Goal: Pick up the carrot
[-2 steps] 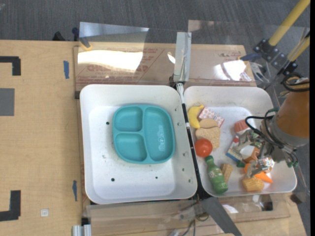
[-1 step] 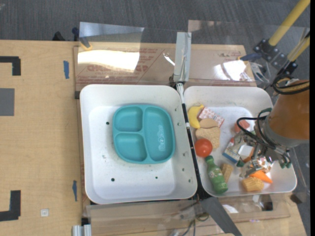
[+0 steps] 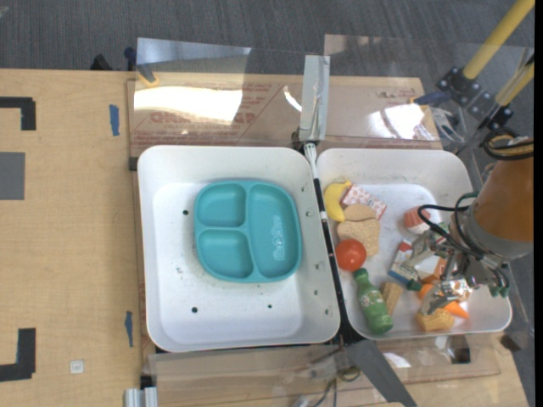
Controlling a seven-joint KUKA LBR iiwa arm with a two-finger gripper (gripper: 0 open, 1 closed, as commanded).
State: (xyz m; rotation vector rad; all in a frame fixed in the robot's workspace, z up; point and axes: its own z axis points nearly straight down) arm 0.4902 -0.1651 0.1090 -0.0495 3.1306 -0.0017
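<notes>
Nearest you on the worktop (image 3: pixel 59 227), the carrot (image 3: pixel 456 309) lies in the near right corner of the right bin (image 3: pixel 488 325), beside a tan cracker-like piece (image 3: pixel 434 320), with the tool (image 3: pixel 451 271) low over that cluttered corner just behind it; you cannot tell from this angle how the tool is set. Further left in that bin you'll see a green bottle (image 3: pixel 372 301), then a red tomato (image 3: pixel 350 253) and a yellow banana (image 3: pixel 336 197) by the dividing wall. The left bin (image 3: pixel 161 227) carries a teal divided plate (image 3: pixel 249 230).
</notes>
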